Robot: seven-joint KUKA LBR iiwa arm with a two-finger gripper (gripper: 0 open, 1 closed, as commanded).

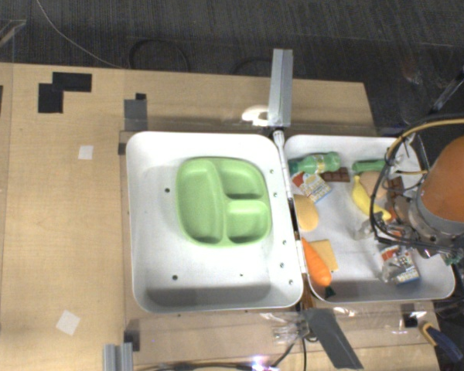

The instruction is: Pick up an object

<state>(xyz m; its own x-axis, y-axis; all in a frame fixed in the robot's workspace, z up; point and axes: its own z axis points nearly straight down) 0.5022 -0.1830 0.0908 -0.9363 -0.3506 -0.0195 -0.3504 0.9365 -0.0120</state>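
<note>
Lying loose in the right bin (348, 288): several small objects, arm low over its right side.
Green bottle (319, 163) at the top edge, yellow banana (361, 194) beside it, orange carrot (317, 265) against the left wall, small printed packet (400, 267) lower right. Pincer (398, 234) sits among cables; its state cannot be told. Left bin (151, 230) contains one green divided tray (222, 201). Both bins rest on the wooden bench (54, 230).
</note>
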